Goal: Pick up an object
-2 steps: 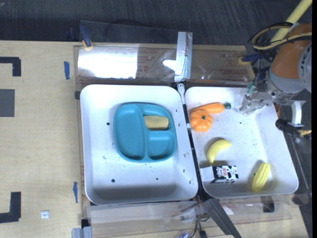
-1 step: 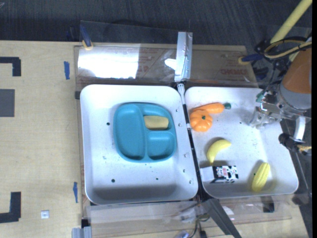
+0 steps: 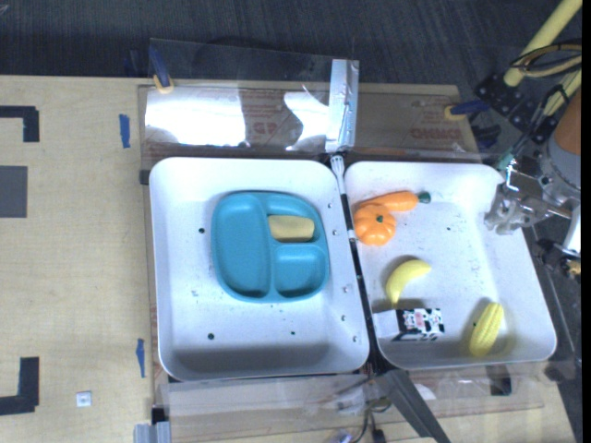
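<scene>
Nearest in the right bin (image 3: 545,326) lay a yellow corn cob (image 3: 486,328), a cow-print carton (image 3: 422,322), then a banana (image 3: 405,278), pumpkin (image 3: 374,226) and carrot (image 3: 395,201). The pincer (image 3: 511,203) hovered at the far right rim (couldn't tell if open or closed).

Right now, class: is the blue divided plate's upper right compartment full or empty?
Occupied. A pale yellow item lies in the upper right compartment of the blue divided plate; what the item is cannot be told.

A robotics lab: plywood bench (image 3: 74,247) with black tape markers (image 3: 26,123) (and loose cables (image 3: 545,63)).
</scene>
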